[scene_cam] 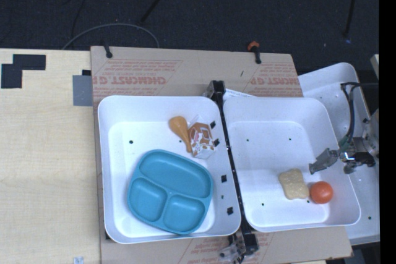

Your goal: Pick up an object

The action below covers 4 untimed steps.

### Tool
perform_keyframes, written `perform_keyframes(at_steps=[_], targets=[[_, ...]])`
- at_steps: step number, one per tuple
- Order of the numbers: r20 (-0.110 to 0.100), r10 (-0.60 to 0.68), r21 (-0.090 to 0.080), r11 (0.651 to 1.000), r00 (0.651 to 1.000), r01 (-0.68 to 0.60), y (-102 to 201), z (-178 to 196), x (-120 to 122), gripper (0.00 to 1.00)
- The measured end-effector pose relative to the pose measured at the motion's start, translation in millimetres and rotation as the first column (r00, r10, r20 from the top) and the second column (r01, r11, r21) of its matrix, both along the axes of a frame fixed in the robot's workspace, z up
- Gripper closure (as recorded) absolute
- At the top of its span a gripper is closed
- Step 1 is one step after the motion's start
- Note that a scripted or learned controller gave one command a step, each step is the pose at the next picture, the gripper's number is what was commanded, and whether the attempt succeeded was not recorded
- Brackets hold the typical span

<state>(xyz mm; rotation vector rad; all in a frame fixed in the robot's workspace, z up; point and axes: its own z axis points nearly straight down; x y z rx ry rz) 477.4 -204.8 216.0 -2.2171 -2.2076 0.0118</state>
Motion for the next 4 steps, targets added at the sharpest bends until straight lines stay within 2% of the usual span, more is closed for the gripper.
perform_keyframes(at_steps=[1, 3, 4], targets=[[0.013, 0.004, -0.004, 1.000, 1.000, -0.004, 0, 6, 3, 0.00], [0.007, 0.004, 0.000, 1.000, 1.000, -0.004, 10, -98, 6, 0.00], [0.011, 0.003, -0.002, 1.000, 1.000, -0.003, 11, -130, 6, 0.00]])
